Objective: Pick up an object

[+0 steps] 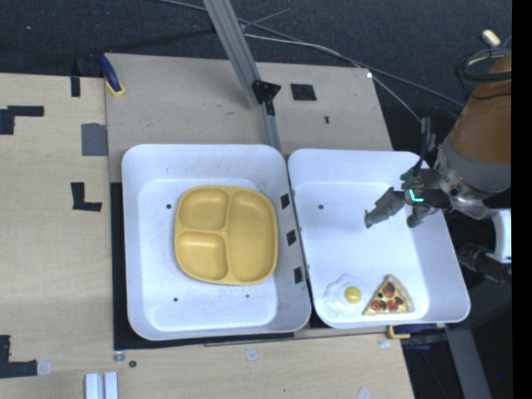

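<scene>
Overhead, two shallow white bins with rounded corners and smooth, faintly speckled floors sit side by side on a pale wooden bench (50, 248). Left bin (141, 306): holds a yellow divided plate (225, 234), a matte, rounded-square dish moulded into three compartments, lying flat near the bin's centre. Right bin (332, 173): holds two small toy foods along its near wall. A fried egg (345, 294), glossy white with a round yellow yolk, lies just beside a pizza slice (390, 297), a tan triangular wedge dotted with red and green toppings; whether the two touch cannot be told. The arm, grey with an orange band (490, 127), reaches in from the right edge. Its dark gripper (399, 208) hangs over the right bin's far-right part, well apart from both toy foods; the two fingers are spread, with nothing between them. A grey metal rail (233, 36) slants across the bench behind the bins.
</scene>
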